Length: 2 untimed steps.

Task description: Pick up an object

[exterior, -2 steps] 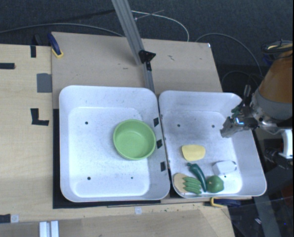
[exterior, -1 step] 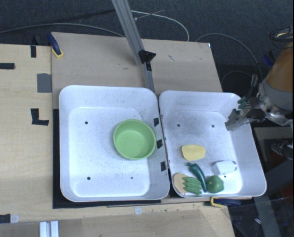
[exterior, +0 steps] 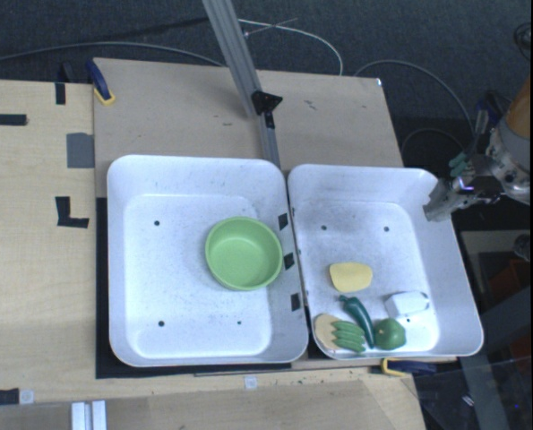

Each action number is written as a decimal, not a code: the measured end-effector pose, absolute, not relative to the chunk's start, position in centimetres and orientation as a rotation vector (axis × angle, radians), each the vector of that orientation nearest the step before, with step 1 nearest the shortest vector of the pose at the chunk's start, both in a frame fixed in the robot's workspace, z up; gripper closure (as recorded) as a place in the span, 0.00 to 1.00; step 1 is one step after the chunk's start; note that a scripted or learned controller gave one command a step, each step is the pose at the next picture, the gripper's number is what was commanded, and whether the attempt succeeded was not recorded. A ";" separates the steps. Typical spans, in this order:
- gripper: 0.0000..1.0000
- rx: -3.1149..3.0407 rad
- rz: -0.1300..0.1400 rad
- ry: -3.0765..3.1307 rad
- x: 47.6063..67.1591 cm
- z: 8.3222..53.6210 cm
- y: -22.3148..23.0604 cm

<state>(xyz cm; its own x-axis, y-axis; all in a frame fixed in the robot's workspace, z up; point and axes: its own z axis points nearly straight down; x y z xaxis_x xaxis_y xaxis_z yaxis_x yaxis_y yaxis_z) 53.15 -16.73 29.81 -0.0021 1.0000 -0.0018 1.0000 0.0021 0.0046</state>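
Observation:
The right bin [exterior: 373, 191] holds a yellow lump [exterior: 350, 277], a white object [exterior: 408, 305], a dark green pepper-like piece [exterior: 358, 315], a round green object [exterior: 390, 334] and a tan piece with green fingers [exterior: 339, 334], all clustered in its near half. A green bowl [exterior: 243, 253] sits in the left bin [exterior: 159, 186]. My gripper [exterior: 445, 201] hangs at the right bin's far right rim, above and right of the objects, with nothing seen in it.
A grey metal pole [exterior: 235, 56] slants down from the top to the seam between the bins. Cables [exterior: 293, 34] lie on the dark floor behind the bench. Black tape marks [exterior: 69, 213] dot the wooden benchtop at left.

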 end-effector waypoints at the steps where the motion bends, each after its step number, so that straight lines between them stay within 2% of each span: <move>1: 1.00 2.217 -0.001 2.230 53.6 27.5 -11.6; 2: 1.00 2.215 -0.001 2.229 54.3 27.2 -6.7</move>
<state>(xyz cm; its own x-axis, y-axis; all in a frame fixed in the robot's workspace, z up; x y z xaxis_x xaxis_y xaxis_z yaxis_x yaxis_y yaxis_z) 54.26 -6.74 27.21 -0.0062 1.0000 0.0006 1.0000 0.0062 -0.0012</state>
